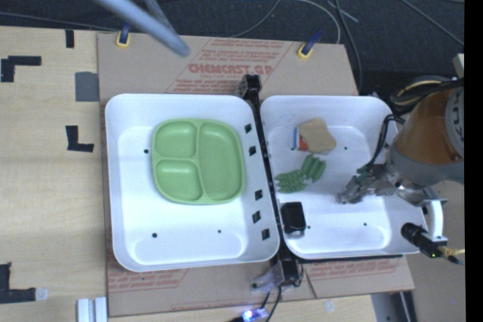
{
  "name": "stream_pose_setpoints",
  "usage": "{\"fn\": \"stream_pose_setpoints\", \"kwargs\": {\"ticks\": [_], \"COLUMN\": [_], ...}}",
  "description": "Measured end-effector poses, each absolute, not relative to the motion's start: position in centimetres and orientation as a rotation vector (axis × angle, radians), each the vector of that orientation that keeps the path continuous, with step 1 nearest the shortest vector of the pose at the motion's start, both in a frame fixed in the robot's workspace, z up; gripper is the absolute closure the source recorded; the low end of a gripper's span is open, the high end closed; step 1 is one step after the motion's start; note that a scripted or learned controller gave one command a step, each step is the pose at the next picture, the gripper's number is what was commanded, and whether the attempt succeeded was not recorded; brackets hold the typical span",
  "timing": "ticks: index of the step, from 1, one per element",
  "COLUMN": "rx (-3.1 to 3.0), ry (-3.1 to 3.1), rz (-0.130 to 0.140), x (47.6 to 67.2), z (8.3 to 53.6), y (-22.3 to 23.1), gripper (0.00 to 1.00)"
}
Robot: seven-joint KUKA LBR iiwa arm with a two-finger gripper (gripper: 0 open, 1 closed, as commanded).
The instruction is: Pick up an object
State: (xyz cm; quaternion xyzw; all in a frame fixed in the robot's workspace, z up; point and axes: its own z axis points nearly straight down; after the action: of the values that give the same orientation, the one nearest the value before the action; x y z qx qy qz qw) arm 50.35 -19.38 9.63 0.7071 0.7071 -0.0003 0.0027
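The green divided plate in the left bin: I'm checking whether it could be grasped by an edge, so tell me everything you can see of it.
The green divided plate is pale green, smooth and looks like plastic, a rounded square with raised ridges splitting it into three compartments: two smaller on the left, one long on the right. It lies flat and face up on the floor of the left bin, near the middle, slightly rotated. Nothing lies in it or touches it.

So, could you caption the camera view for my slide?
KUKA gripper low in right bin beside green toy; green divided plate in left bin.
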Motion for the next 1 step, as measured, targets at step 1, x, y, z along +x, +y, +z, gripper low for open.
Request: {"fn": "stream_pose_setpoints", "kwargs": {"ticks": [1], "rx": [2.219], "ry": [2.221], "rz": [0.002], "x": [50.39], "z": [13.83], "y": [-19.24], "gripper": [1.0]}}
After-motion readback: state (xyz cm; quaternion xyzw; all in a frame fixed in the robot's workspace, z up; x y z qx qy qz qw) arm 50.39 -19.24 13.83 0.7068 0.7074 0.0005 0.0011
